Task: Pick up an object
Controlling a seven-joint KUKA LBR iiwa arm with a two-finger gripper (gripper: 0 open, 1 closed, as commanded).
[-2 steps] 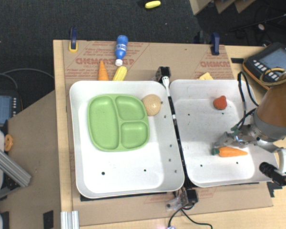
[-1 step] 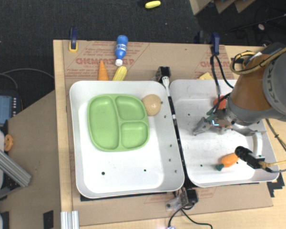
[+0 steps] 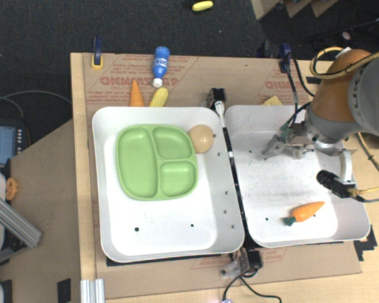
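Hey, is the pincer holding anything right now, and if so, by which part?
Nothing is held: the pincer sits over bare floor of the right bin, well apart from the toy carrot.

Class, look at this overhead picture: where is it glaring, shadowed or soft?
Camera view: even overhead light; the white bins are bright, nearly washed out; the orange toy carrot casts a faint shadow; the grey arm looks soft; the dark floor stays dim.

The arm runs off the right edge. The end effector is too small to judge its grip. The right bin's far corner sits behind the wrist.
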